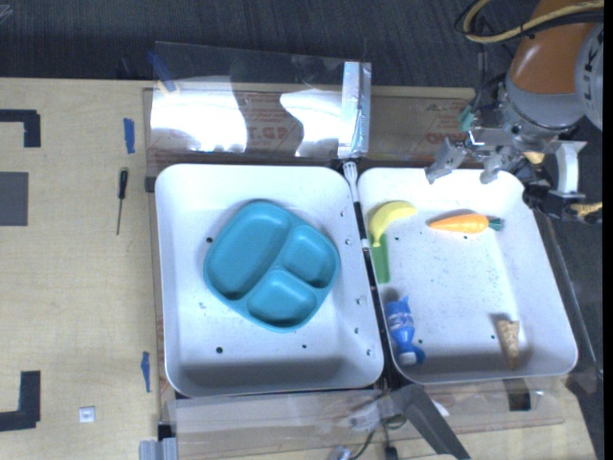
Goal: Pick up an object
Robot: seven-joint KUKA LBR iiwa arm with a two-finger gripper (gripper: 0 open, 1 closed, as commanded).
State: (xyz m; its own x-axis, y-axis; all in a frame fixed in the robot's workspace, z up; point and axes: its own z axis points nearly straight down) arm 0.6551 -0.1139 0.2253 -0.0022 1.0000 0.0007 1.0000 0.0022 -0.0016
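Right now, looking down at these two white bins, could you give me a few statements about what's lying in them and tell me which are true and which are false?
1. The blue divided plate lies in the left bin. True.
2. The carrot lies in the same bin as the plate. False: it lies in the right bin.
3. The end effector holds the carrot. False: it hovers at the right bin's far edge, apart from the carrot.
4. The blue bottle lies near the right bin's left wall. True.
5. The banana is in the left bin. False: it is in the right bin's far left corner.
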